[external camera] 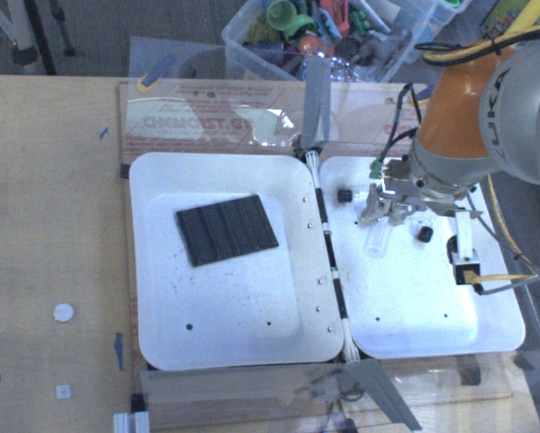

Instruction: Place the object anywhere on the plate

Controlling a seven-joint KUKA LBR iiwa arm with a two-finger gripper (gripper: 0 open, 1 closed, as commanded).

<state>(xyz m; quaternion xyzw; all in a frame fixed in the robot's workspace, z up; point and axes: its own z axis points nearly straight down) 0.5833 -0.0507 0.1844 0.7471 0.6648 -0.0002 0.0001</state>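
Object: the likeliest candidate was a small pale, see-through piece (375,240) in the right bin (432,327), lying just on the near side of the gripper (384,209). Its outline was too faint to name it.
Handling: judged light and stiff, probably smooth plastic and so slippery. It looked narrow, so a grip across its short width near the middle would suit best. A hard squeeze could flick it away.
Gripper state: it hung low over the far-left part of the right bin, and whether it was clenched or released could not be told. Whether it touched the pale piece was also unclear.
Other pieces in right bin: one small black knob (344,194) lay to the left of the gripper and a second black knob (424,234) to its right. Both lay apart from the pale piece.
Plate: a dark ribbed slab (226,229) lay flat and slightly askew in the left bin (161,332), well apart from the object, with nothing on it.
Route: the carry would have to cross the ridge between the bins.
Far side: a clear tub (251,39) beyond the bins held bright jumbled toys.
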